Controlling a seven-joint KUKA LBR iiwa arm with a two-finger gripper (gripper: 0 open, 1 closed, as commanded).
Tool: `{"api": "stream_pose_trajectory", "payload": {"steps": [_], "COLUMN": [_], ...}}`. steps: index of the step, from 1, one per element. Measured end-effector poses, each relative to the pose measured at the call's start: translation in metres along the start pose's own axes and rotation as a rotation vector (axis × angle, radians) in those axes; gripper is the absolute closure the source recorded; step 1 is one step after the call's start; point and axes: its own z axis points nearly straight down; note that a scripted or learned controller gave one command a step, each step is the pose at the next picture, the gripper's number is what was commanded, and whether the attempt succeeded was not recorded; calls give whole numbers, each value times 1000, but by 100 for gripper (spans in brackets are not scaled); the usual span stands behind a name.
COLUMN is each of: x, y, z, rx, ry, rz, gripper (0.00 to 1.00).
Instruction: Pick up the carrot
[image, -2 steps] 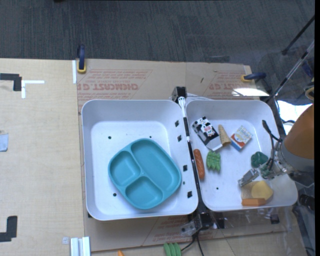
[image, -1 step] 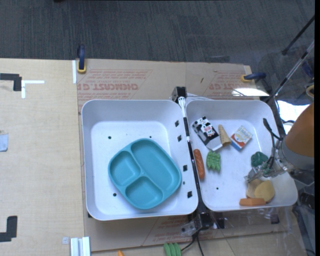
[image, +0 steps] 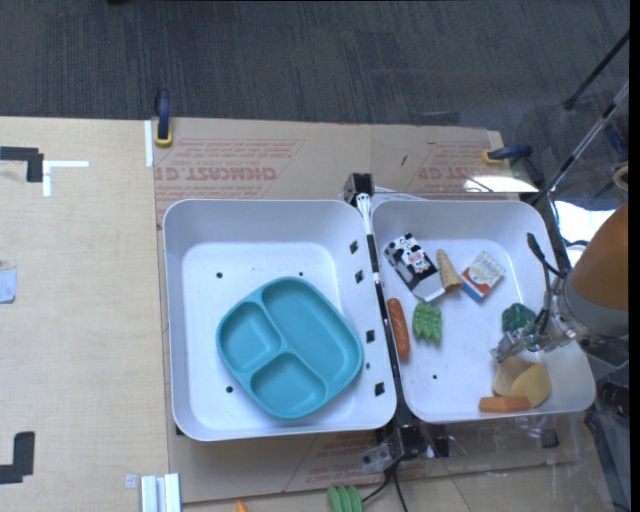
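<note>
The carrot (image: 504, 404) is a short orange stick lying against the front wall of the right bin (image: 440, 395), just below a pale yellow food piece (image: 527, 381). My gripper (image: 510, 349) hangs low over the right side of that bin. It sits a little above and behind the carrot, close to the yellow piece and next to a dark green toy vegetable (image: 518, 317). Nothing shows between its tips.
A red-orange sausage (image: 399, 328) lies by the bin's left wall, with a light green leafy piece (image: 427, 320) beside it. A cow-patterned carton (image: 410, 262), a cone (image: 447, 272) and a small box (image: 482, 275) sit at the back. The left bin (image: 190, 300) holds a teal divided plate (image: 290, 345).
</note>
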Motion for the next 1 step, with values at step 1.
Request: {"api": "stream_pose_trajectory", "payload": {"steps": [1], "x": [0], "y": [2], "z": [-5], "rx": [2], "ry": [2], "rz": [2], "gripper": [100]}}
